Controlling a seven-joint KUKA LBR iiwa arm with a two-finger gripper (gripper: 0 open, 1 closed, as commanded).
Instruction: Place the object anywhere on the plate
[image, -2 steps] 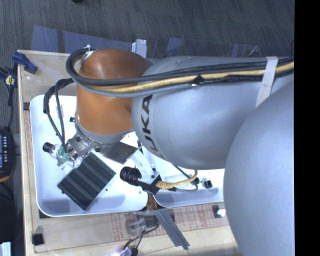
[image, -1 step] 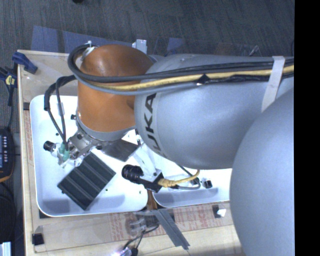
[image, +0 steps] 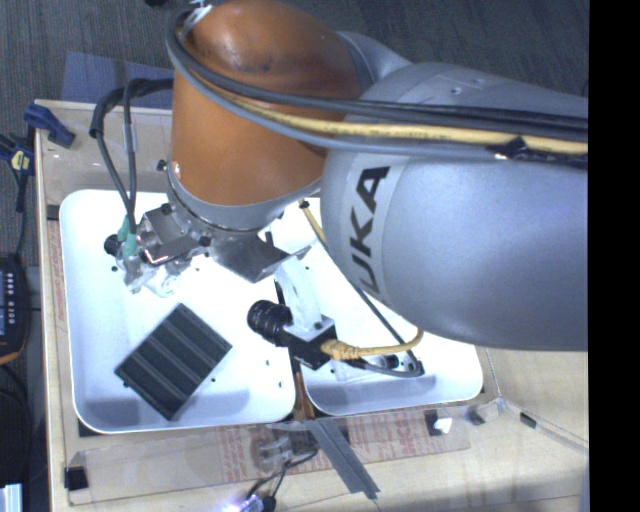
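A dark ribbed rectangular object (image: 175, 360) lies flat on the floor of the left bin (image: 80, 300), toward its front. My gripper (image: 148, 262) hangs over the same bin's back left part, up and to the left of the ribbed object and apart from it. I see nothing held at its tip. The arm's large orange and grey body (image: 400, 200) covers the back of both bins and most of the right bin (image: 460, 385).
A black cylindrical fitting (image: 266, 320) and a yellow cable (image: 375, 350) on the arm hang over the divide between the bins. Black cables (image: 120, 160) run down to the gripper. Bare white floor shows in the left bin around the ribbed object.
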